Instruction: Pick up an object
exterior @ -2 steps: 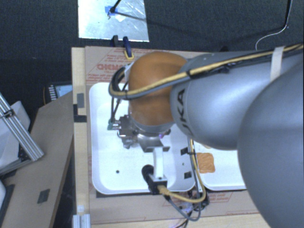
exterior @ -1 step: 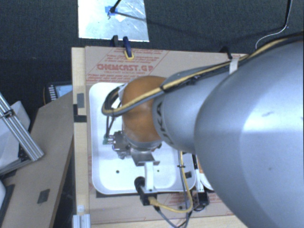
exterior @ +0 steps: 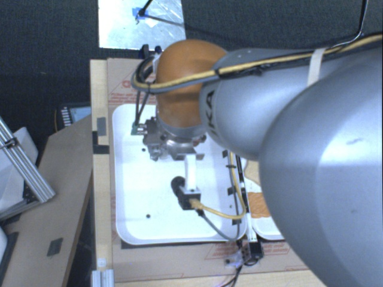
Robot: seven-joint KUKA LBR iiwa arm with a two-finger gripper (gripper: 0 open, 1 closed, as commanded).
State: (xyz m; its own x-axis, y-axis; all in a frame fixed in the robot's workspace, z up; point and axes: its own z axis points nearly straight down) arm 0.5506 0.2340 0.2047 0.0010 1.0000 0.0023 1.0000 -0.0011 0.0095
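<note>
The two-finger gripper [exterior: 169, 143] hangs over the shallow white left bin's [exterior: 128, 178] far end (spread or closed, I cannot tell). A flat orange-brown piece [exterior: 258, 204] by the white right bin's [exterior: 270, 233] left edge looks light, perhaps soft; pinch across its sides.

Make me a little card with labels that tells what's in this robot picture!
arm: big grey robot arm with an orange band, reaching in from the right
gripper: metal two-finger gripper, over the far half of the left bin
left bin: shallow white plastic bin, with a tiny dark speck on its floor
right bin: second shallow white bin, mostly hidden by the arm
in right bin: flat orange-brown thing, partly hidden, too unclear to name
</note>
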